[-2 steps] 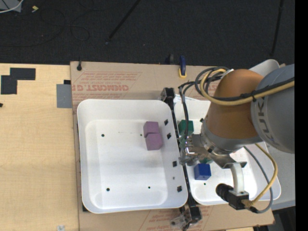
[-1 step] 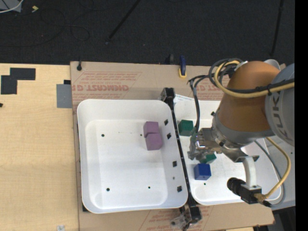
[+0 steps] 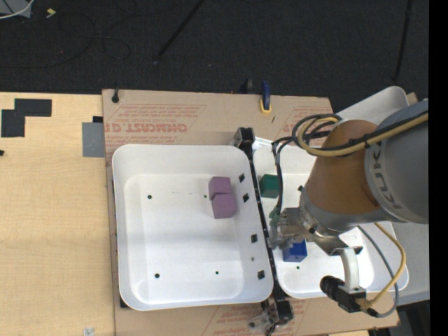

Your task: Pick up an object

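A purple block (image 3: 222, 197) lies in the left bin (image 3: 140, 187), right of its middle. In the right bin (image 3: 308, 285) a green block (image 3: 269, 184) sits by the dividing wall, and a blue block (image 3: 295, 251) lies nearer the front. My gripper (image 3: 283, 234) hangs low over the right bin's left side, just above and left of the blue block, close to it. The grey arm with its orange band (image 3: 343, 180) covers much of the right bin.
A black clamped divider (image 3: 253, 208) runs between the two bins. Cables loop over the wrist (image 3: 315, 128), and a black fitting (image 3: 339, 292) hangs near the right bin's front edge. Cardboard (image 3: 175, 117) lies under both bins.
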Tool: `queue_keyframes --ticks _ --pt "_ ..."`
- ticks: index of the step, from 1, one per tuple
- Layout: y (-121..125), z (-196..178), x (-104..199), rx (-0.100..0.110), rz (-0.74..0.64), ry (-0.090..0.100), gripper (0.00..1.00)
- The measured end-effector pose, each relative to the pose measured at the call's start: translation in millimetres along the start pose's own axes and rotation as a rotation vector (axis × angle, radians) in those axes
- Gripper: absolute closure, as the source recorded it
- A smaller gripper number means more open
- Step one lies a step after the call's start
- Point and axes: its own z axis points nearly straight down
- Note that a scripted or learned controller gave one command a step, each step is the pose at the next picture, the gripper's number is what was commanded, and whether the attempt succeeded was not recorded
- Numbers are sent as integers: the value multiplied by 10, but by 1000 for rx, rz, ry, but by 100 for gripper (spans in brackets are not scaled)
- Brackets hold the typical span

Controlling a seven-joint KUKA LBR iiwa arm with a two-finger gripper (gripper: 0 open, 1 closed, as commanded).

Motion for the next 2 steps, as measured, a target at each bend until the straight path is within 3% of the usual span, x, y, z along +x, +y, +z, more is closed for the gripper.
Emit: queue_keyframes --ticks 1,2 --pt "166 9 518 -8 -6 1 100" --pt "161 -1625 565 -26 -5 4 100"
